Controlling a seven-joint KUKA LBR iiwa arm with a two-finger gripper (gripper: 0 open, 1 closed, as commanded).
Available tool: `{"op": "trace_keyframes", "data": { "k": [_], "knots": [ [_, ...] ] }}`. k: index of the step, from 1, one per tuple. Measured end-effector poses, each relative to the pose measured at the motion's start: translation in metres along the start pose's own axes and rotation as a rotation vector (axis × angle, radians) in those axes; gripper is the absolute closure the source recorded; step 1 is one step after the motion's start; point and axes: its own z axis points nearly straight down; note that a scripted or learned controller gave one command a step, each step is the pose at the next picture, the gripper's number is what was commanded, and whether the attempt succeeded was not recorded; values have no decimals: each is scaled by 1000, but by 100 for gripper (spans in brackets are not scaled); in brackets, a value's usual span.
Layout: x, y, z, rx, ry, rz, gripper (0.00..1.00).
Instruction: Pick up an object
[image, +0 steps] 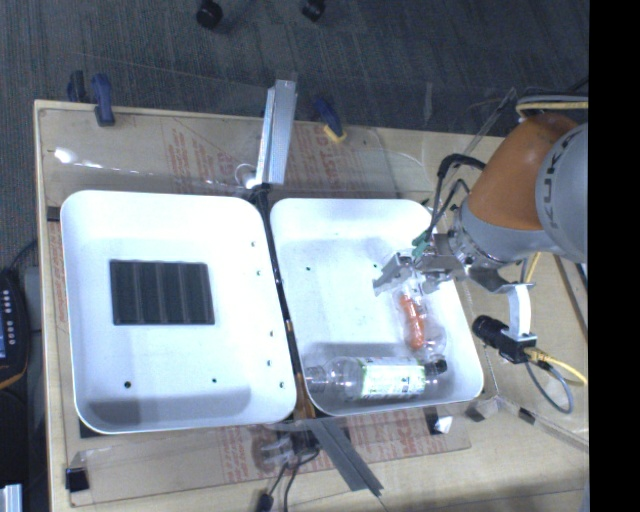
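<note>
You have two objects in the right white bin (300, 230): one clear plastic bottle with a white-and-green label (375, 378) lying along the near wall, and one orange item in a crinkly clear bag (416, 320) near the right wall, just below the two-finger gripper (408, 272). I can't tell the gripper's state. The bag looks light, soft and slippery; pinch its orange middle. The bottle seems light, stiff and prone to roll; grip across its labelled body. The left bin (90, 230) holds one dark ribbed rectangular pad (161, 292)
</note>
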Motion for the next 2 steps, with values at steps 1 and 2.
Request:
{"op": "trace_keyframes", "data": {
  "k": [1,2],
  "knots": [
    [2,-23,-19,0,2,-91,0],
    [2,1,-1,-3,0,-161,0]
  ]
}}
